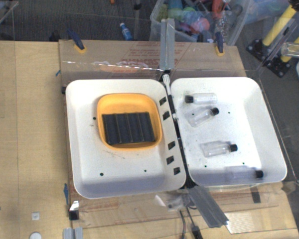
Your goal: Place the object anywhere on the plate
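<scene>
Left bin (79, 133): orange plate (105, 106) carrying a dark ribbed block (128, 128). Right bin (254, 113): four clear black-capped vials (219, 148). No legible labels. Claw state: cannot tell.

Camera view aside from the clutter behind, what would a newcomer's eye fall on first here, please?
The orange plate in the left bin stands out most, with a dark ribbed black block lying on it. In the right bin lie four clear vials with black caps, scattered: one at the far side, one just nearer, one mid-bin and one by the near rim.
</scene>
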`<act>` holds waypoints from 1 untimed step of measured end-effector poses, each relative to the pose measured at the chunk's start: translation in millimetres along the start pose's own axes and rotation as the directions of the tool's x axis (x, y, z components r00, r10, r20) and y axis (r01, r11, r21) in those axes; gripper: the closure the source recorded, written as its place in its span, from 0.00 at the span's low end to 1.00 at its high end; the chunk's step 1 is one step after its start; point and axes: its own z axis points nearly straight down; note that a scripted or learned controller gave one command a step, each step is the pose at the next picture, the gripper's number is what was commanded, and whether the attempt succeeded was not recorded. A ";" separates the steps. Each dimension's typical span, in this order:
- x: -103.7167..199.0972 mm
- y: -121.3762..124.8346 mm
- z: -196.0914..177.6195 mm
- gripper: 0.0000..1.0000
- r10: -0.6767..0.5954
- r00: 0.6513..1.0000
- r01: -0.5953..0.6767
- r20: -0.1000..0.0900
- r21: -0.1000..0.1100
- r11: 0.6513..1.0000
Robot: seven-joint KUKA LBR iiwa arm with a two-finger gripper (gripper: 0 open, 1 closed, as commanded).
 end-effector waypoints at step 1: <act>-0.1 -0.3 -0.1 1.00 -0.071 0.997 0.071 0.000 0.000 0.997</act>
